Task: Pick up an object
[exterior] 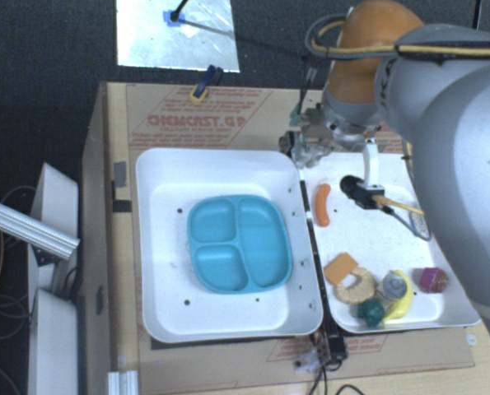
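My gripper [305,150] hangs over the far edge of the bench, just above the rim where the two white bins meet. An orange sausage-shaped piece [321,205] lies in the right bin [455,315], a short way in front of the gripper and apart from it. Along that bin's near side sit an orange cracker [340,267], a tan ring [361,285], a teal lump [372,312], a yellow banana [403,301], a grey-blue piece [392,285] and a purple piece [432,280]. Nothing shows between the gripper and any of them.
The left bin [158,220] holds a blue divided plate [239,243]. The grey arm covers the right bin's far right corner. Brown cardboard [187,118] lies under the bins, with a small blue and yellow tool [205,83] on it and a shiny square sheet [175,23] beyond.
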Controlling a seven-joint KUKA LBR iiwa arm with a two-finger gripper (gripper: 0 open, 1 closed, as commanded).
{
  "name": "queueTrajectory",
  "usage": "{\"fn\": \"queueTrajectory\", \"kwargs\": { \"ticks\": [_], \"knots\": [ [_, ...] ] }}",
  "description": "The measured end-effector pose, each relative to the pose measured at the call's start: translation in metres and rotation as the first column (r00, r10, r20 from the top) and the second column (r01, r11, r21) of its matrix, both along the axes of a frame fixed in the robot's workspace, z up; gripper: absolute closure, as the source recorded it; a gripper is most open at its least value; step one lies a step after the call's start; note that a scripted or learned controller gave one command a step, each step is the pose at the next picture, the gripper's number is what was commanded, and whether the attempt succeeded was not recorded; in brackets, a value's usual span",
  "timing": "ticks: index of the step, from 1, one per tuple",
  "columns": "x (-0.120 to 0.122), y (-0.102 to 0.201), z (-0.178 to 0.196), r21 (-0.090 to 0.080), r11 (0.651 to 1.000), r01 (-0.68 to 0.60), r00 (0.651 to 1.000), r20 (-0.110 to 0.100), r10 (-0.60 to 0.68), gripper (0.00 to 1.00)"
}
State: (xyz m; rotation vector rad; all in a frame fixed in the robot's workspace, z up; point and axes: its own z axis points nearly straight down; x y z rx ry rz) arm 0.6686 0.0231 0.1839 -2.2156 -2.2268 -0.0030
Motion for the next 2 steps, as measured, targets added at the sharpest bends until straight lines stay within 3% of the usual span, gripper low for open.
{"fn": "queueTrajectory", "kwargs": {
  "ticks": [2],
  "knots": [
    [-0.007, 0.131, 0.006, 0.001, 1.0, -0.001, 1.0, 0.001, 0.001, 1.0]
  ]
}}
